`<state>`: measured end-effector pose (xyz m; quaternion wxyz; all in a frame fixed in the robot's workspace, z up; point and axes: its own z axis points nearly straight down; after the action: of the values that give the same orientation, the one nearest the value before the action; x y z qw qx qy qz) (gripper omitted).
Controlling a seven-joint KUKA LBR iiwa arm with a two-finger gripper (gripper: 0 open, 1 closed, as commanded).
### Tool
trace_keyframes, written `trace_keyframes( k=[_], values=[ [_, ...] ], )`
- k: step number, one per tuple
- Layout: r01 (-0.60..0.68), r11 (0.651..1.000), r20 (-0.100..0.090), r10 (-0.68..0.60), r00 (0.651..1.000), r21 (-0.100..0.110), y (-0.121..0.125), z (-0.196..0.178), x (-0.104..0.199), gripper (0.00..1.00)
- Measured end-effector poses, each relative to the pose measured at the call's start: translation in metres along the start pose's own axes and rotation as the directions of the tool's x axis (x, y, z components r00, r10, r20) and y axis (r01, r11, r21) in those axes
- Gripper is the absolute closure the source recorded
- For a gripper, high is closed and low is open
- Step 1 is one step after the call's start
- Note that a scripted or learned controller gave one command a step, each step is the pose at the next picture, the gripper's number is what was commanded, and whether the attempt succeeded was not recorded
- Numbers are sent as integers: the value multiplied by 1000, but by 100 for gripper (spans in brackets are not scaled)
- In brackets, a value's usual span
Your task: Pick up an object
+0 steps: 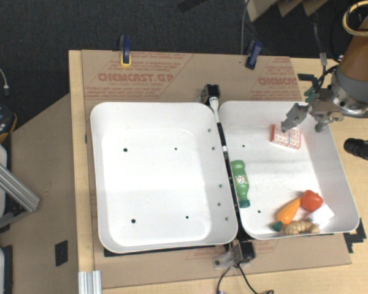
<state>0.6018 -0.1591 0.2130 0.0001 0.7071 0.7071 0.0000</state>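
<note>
the gripper [305, 119] hangs over the far part of the right bin [257, 124], its jaws spread open with nothing between them — one finger's tip sits just above the small red-and-white patterned box [286, 137], the other stands off toward the bin's right wall. that box lies flat on the bin floor. nearer the camera in the same bin, a green bottle [239, 182] lies along the left wall, beside the seam with the left bin [153, 170]. in the near right corner sit an orange toy carrot [288, 211], a red toy pepper [311, 200] touching it, and a knobbly tan root [300, 228] — all well apart from the gripper.
</note>
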Motion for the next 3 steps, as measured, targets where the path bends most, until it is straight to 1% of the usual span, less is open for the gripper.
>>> trace_keyframes(
  k=[1,2,3],
  values=[
    [3,1000,0,-3,1000,-3,-25,-62,60,0],
    [7,1000,0,-7,1000,-11,-44,-167,118,0],
    [7,1000,-2,-7,1000,-7,-102,-221,186,0]
  ],
)
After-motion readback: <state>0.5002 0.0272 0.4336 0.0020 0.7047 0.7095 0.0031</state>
